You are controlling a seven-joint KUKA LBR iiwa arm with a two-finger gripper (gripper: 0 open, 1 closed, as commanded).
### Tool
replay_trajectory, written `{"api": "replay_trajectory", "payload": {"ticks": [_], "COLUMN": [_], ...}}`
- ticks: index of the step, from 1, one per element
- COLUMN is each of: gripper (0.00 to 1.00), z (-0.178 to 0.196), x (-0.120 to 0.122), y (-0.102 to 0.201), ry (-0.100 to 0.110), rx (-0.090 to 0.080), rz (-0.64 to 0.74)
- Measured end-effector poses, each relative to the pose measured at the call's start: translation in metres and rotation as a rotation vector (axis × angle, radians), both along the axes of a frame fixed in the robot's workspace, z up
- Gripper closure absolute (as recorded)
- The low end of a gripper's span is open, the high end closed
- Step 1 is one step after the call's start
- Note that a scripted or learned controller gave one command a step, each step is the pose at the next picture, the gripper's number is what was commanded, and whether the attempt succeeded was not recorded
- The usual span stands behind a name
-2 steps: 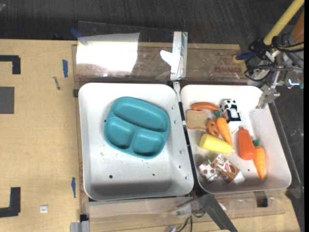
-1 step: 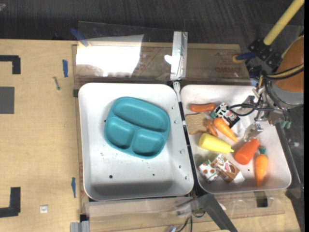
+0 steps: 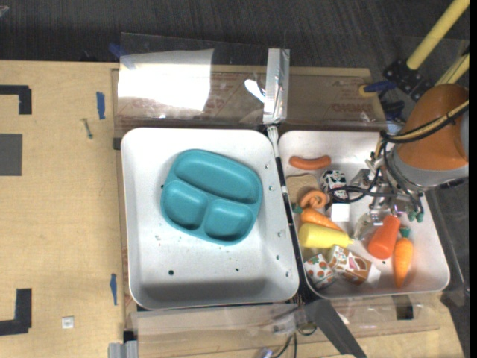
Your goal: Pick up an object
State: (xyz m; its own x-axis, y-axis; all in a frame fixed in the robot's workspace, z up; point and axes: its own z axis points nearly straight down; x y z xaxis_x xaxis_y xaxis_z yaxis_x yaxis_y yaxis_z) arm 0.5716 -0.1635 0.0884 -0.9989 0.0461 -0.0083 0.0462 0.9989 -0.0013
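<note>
your gripper (image 3: 384, 213) hangs low in the right bin (image 3: 440, 274), just above the fat orange carrot (image 3: 384, 237). i can't tell how it is set. go straight down on the carrot's middle and squeeze slowly, because it looks smooth, round and slippery. a thin carrot (image 3: 403, 259) lies just beside it. the left bin (image 3: 141, 274) holds a shiny teal tray (image 3: 212, 195).

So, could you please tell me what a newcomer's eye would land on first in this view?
Probably the teal divided plate, lying alone in the left white bin. Next comes the right bin, crowded with toy food such as an orange carrot and a sausage, with the arm's pincer reaching in over them.
</note>
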Motion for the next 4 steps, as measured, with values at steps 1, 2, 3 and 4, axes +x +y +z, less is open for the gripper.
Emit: {"api": "replay_trajectory", "payload": {"ticks": [1, 2, 3, 4], "gripper": [0.00, 0.00, 0.00, 0.00], "z": [0.002, 0.005, 0.006, 0.004], "x": [-0.012, -0.069, -0.068, -0.073], "y": [0.059, 0.035, -0.007, -0.041], "ry": [-0.006, -0.029, -0.029, -0.024], "rx": [-0.013, -0.009, -0.012, -0.013], "rz": [0.139, 0.271, 0.428, 0.448]}}
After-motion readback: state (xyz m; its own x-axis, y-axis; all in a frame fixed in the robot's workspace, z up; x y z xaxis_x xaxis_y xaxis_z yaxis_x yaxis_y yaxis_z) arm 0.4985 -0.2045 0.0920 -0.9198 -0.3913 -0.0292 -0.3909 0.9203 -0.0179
